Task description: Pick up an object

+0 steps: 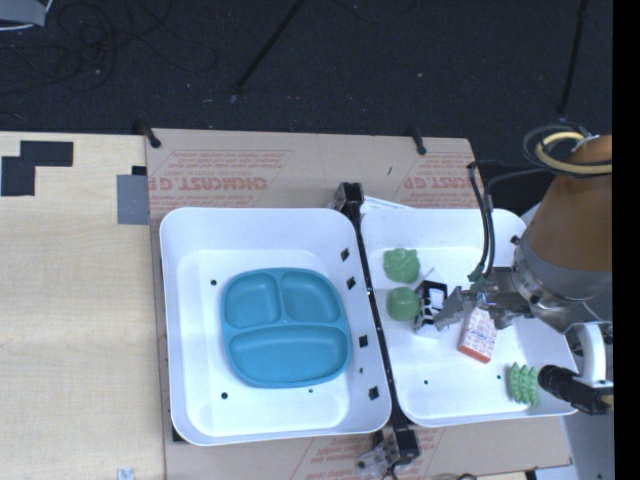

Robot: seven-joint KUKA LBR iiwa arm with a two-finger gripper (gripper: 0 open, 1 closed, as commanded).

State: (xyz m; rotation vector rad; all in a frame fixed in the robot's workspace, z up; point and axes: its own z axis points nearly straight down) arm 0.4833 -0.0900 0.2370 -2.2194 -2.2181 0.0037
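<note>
Arm reached in from the right over the right bin (440, 408); gripper (432, 306) sat low at the bin's left-centre, just beside a round green object (402, 304), with its fingers too small and dark to tell open from shut. A second green object (401, 264) lay just above it, a red-and-white packet (478, 336) right of the gripper, and a spiky green piece (521, 383) near the lower right corner. Left bin (190, 368) held a blue divided plate (285, 326).

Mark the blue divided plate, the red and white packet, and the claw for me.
blue divided plate (285, 326), camera view, on its large lower compartment.
red and white packet (478, 335), camera view, middle of its face.
claw (437, 308), camera view, at its fingertips.
</note>
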